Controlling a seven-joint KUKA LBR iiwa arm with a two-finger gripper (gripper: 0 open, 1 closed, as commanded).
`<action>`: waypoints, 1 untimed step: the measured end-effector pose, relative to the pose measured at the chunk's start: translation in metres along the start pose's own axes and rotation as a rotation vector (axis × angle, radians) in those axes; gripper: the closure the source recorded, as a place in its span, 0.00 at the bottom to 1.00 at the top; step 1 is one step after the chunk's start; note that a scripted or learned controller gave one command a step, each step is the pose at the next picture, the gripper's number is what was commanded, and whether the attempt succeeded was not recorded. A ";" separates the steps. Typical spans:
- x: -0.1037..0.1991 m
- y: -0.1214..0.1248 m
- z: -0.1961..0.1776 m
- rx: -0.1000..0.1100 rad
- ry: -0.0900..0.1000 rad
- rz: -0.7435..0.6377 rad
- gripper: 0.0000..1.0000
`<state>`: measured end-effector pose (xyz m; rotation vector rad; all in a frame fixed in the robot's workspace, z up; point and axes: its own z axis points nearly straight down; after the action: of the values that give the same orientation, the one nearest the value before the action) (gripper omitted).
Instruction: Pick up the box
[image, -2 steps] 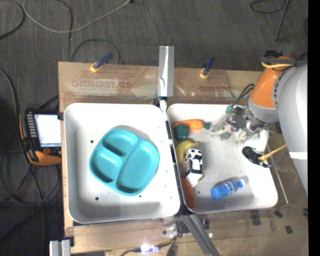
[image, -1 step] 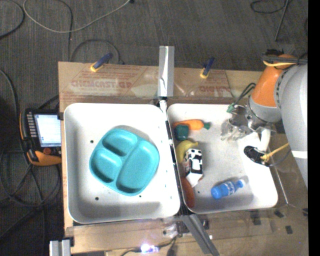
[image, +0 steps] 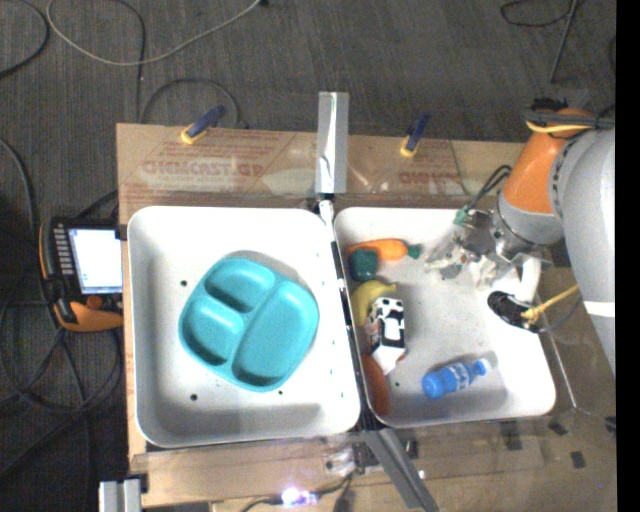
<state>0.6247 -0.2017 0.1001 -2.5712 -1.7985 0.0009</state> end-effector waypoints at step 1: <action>-0.004 -0.061 0.009 -0.016 -0.003 -0.016 0.00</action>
<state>0.5661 -0.1844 0.0909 -2.5692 -1.8271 -0.0093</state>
